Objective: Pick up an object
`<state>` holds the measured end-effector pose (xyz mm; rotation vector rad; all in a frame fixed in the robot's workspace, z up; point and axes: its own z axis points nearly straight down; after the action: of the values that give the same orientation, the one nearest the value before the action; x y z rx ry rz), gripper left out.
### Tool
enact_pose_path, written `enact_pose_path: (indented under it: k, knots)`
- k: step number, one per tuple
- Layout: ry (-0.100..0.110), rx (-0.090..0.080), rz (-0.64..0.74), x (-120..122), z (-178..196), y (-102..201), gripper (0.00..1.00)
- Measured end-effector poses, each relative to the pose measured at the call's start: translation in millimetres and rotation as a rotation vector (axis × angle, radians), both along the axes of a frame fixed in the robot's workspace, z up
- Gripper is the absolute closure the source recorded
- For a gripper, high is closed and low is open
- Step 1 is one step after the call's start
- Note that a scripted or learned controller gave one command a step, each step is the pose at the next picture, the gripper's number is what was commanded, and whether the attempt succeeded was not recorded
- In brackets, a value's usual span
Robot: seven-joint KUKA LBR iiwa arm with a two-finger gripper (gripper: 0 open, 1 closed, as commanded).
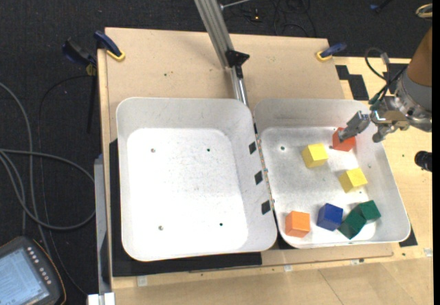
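Observation:
The right bin [275, 125] holds several small blocks. A red block [344, 141] lies near its far right wall. Two yellow blocks [315, 154] [353, 178] sit in the middle. An orange block [298, 223], a blue block [330, 216] and two green blocks [370, 210] [353, 224] line the near edge. My gripper [368, 129] hangs over the bin's far right corner, open, with its fingers spread. Its left finger [355, 123] is just above the red block, and nothing sits between the fingers.
The left bin [130, 118] stands beside the right one, with black clips along the shared rim. A metal pole [213, 15] slants over the bench's far side. Clamps [110, 46] [331, 51] grip the far bench corners.

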<state>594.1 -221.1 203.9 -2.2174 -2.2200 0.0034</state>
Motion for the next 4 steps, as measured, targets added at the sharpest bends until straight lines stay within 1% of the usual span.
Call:
enact_pose_path:
  k: [1, 2, 3, 4]
  knots:
    - [-0.004, -0.002, 0.002, 1, 3, 0, 0.00]
    - [0.001, 0.000, -0.002, -7, -45, 3, 0.00]
    - [-0.010, 0.000, -0.001, -7, -83, 7, 0.00]
    - [-0.024, -0.008, 0.000, -3, -85, 5, 0.00]
